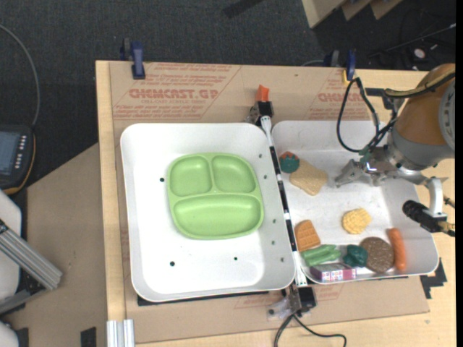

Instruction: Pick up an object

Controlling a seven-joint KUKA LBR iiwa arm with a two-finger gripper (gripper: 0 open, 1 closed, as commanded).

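You are looking at the worktop (108, 165) carrying two white bins, and the right bin (318, 132) is serving as your landmark: the green divided plate (215, 196) is sitting in the bin just left of it. Inside the right bin, near its upper middle, the tan bread slice (308, 177) is lying flat; it is probably light and stiff, so you would be pinching it across its narrow width. The end effector (349, 174) is hovering just right of that slice with fingers spread wide, holding nothing.
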